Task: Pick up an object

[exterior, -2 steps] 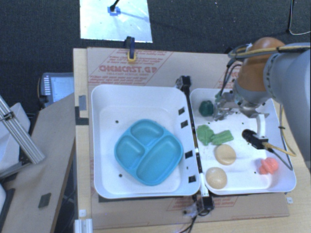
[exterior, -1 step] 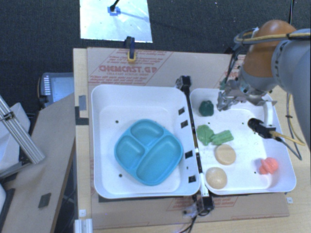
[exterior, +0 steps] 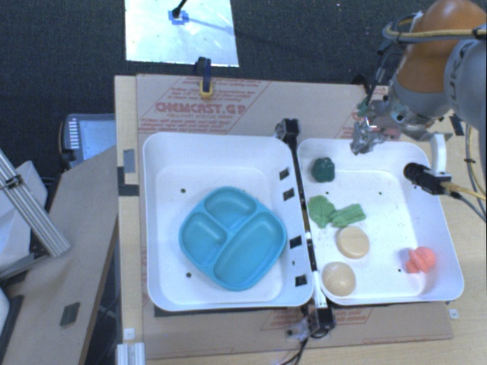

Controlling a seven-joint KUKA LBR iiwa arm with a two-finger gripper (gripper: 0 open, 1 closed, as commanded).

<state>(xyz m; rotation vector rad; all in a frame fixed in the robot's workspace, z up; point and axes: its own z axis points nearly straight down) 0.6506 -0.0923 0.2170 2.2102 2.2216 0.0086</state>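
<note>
Arm (exterior: 437, 48) reaches in from your right, orange band uppermost, wrist bent down over the far edge of the right bin (exterior: 441, 226). Gripper (exterior: 364, 141) hangs at that rim; you cannot tell its state from here. Nothing visible in it. In the right bin you have a dark green object (exterior: 323, 169) near the gripper, a light green piece (exterior: 333, 213), two tan discs (exterior: 353, 242) and (exterior: 339, 277), and an orange-pink item (exterior: 420, 260). Left bin (exterior: 163, 204) holds a blue divided plate (exterior: 232, 236).
</note>
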